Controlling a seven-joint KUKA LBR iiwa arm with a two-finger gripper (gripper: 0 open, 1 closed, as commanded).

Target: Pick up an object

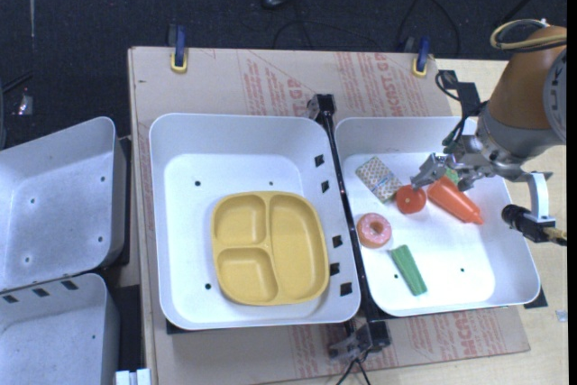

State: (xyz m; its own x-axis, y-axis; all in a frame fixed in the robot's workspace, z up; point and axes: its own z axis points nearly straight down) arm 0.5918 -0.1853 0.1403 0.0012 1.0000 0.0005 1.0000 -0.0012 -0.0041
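Carrot [455,201] lies pointing lower-right, beneath jaws whose state I cannot tell.

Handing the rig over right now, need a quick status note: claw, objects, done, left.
Claw: low over the right bin, upper part, just above the red tomato and orange carrot. Open or shut is not readable, and nothing is visibly held.
Objects, all in the right bin: tomato and carrot side by side under the claw; patterned packet to their left; pink donut near the divider; green block below it.
Left bin: yellow divided tray.
Done: arm is positioned over the objects.
Left: grasp one and lift it.
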